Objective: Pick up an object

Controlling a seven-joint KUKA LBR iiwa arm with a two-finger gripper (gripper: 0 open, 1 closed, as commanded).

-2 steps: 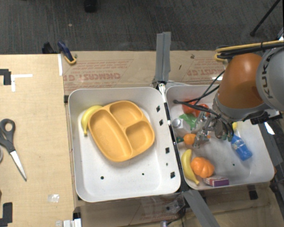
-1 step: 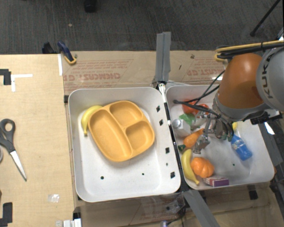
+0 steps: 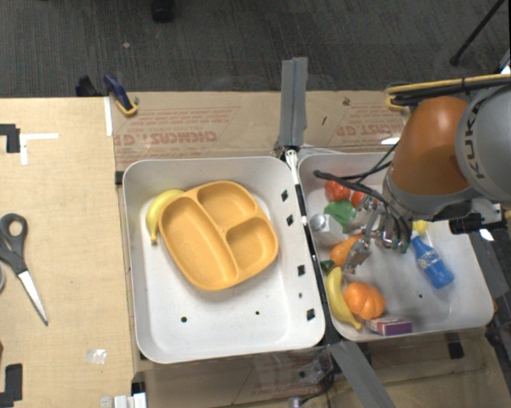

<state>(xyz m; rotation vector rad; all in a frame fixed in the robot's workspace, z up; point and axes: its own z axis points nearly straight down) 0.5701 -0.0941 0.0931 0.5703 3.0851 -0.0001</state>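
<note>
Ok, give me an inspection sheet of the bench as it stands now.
Surface: wooden bench with left bin and right bin side by side.
Job's things: right bin holds banana, orange fruit, blue bottle, purple box, red and green pieces.
Clutter: yellow divided plate in left bin, a second banana at its edge; scissors on the bench.
Gripper: gripper low over the right bin's items.
Cables: black cable by the wrist.
Surroundings: cardboard, dark floor.
</note>
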